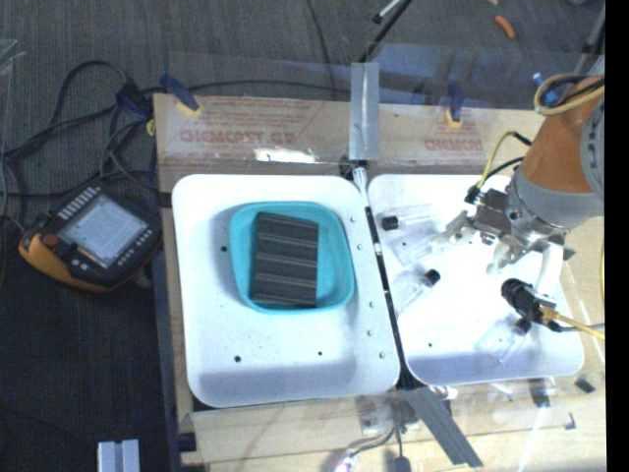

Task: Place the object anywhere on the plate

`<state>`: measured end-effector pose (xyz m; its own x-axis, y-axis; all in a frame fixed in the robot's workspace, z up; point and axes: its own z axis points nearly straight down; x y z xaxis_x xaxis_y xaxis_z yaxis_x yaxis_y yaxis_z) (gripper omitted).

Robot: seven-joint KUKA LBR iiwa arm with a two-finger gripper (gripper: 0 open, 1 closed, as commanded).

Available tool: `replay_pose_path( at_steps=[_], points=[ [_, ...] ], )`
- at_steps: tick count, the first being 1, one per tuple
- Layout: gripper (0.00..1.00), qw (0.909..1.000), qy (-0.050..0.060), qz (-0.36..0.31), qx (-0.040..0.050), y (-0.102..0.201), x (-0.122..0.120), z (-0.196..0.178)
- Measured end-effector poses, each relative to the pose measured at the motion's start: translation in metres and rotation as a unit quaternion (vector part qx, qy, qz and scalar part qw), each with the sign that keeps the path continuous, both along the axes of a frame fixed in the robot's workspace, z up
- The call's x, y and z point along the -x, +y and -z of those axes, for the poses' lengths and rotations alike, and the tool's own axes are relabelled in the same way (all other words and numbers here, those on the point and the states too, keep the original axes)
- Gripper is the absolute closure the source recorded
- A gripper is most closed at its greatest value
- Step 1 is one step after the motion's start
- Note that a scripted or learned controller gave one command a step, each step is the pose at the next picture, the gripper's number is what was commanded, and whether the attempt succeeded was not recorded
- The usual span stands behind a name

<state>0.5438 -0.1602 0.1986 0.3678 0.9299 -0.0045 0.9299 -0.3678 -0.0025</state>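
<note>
The dark ribbed object [286, 260] already lies on the teal plate [239, 226] in the left bin [201, 352], its long axis running front to back. The hand [521, 254] hovers over the right bin [462, 352], well apart; whether it is apart or together cannot be told.

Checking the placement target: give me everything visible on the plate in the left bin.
The plate is a teal, squarish dish with rounded corners and a raised rim, plastic-looking. It lies flat near the middle of the left bin, resting on its floor. A dark grey ribbed rectangular block lies on it, covering most of its centre.
</note>
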Motion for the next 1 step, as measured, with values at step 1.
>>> replay_pose_path(
  at_steps=[1],
  points=[
    [0.00, 0.9929, -0.002, 0.119, 0.0005, -0.0325, -0.0371, -0.2021]
  ],
)
